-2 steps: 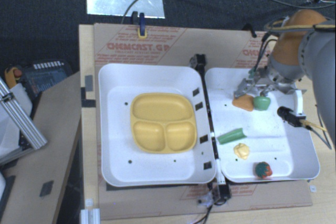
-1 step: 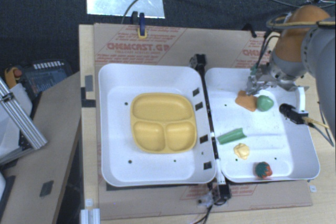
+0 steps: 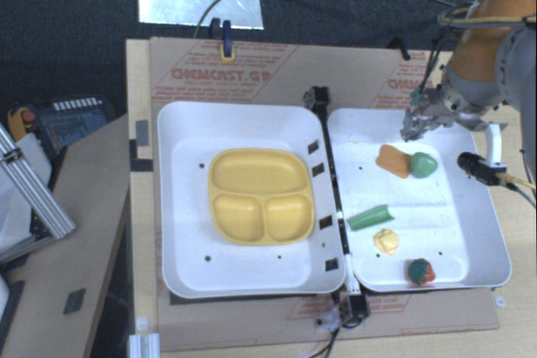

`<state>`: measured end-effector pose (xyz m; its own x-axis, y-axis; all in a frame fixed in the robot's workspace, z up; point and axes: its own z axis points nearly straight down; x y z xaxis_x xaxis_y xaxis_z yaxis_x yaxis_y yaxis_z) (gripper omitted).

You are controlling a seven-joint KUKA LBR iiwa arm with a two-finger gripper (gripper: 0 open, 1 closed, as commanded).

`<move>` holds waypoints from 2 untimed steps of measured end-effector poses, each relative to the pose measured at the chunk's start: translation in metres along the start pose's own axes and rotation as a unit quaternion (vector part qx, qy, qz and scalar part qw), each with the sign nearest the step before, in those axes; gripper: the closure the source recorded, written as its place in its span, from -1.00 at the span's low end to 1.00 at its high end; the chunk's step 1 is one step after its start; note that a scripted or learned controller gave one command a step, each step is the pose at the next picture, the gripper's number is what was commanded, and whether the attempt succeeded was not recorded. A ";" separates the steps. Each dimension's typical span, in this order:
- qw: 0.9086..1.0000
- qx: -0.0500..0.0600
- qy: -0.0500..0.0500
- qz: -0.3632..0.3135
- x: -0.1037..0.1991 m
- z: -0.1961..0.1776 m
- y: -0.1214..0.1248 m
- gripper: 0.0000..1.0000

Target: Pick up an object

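In the right bin (image 3: 470, 222) lie an orange wedge-shaped piece (image 3: 393, 160) with a green round object (image 3: 423, 164) touching its right side. Below them are a green elongated piece (image 3: 369, 217), a pale yellow lump (image 3: 386, 241) and a small red-and-green ball (image 3: 419, 271). My gripper (image 3: 411, 130) hangs over the far part of the right bin, just above and behind the orange piece. Nothing shows between its tips.
The left bin (image 3: 180, 180) holds a yellow three-compartment tray (image 3: 260, 194). A black divider with clips (image 3: 327, 180) runs between the bins. A black fitting (image 3: 477, 167) sticks in at the right bin's right rim. Cables run behind the bench.
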<state>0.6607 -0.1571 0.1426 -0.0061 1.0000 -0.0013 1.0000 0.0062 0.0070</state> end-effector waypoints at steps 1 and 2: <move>1.000 -0.001 -0.001 0.002 -0.008 -0.063 0.000 1.00; 1.000 0.000 0.000 0.000 -0.008 -0.103 0.002 1.00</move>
<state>0.6620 -0.1649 0.2457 -0.0061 1.0000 -0.0018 1.0000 0.0061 0.0073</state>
